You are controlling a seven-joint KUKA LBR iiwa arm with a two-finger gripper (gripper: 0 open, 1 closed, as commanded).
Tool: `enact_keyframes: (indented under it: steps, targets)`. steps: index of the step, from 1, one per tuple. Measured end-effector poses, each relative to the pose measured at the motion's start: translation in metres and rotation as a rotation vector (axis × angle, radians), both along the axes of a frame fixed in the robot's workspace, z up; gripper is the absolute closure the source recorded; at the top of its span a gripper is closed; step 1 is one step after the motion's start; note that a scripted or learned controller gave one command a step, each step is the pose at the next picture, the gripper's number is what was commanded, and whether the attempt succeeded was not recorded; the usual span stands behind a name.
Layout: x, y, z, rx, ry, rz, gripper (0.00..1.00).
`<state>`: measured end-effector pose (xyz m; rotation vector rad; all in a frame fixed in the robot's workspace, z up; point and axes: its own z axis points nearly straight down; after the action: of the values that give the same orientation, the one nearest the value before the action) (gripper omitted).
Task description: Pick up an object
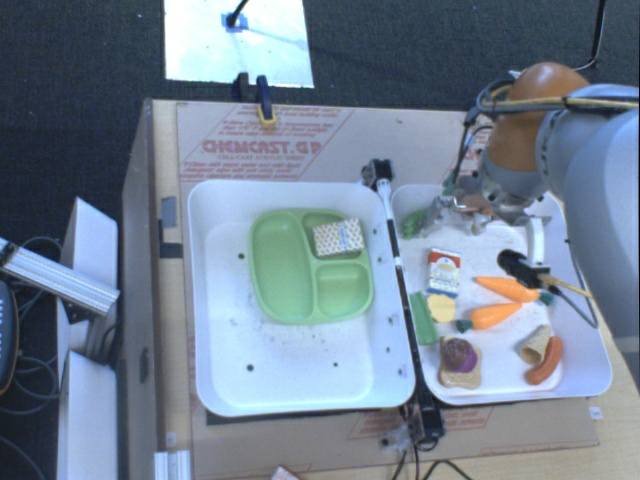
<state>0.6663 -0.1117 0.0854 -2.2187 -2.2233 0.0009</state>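
My gripper (462, 206) hangs low over the back of the right bin (590, 368), under the orange wrist band. A small green piece (413, 224) lies just left of it, by the bin's back left corner. Nearer the front lie a red and white box (444, 271), two orange carrots (508, 288) (493, 315), a yellow piece (441, 308), a green stick (424, 319), a purple piece on toast (460, 360), a cone (535, 344) and a red sausage (546, 362). I see nothing held in the gripper.
The left bin (230, 368) holds a green divided tray (290, 278) with a patterned block (338, 237) in its back right compartment. A black divider rail (395, 268) runs between the bins. Cardboard (260, 143) lies behind them.
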Motion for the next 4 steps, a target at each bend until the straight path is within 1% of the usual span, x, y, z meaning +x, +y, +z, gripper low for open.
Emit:
enact_keyframes:
  steps: [1,2,3,4]
  targets:
    - [-0.094,-0.01,-0.001,0.0,-0.001,-0.001,0.0]
    - [-0.068,-0.01,-0.001,0.0,-0.002,0.001,0.0]
    - [-0.067,-0.01,0.01,0.0,-0.005,0.002,1.0]
    - [-0.096,0.056,0.192,0.0,-0.005,0.002,1.0]
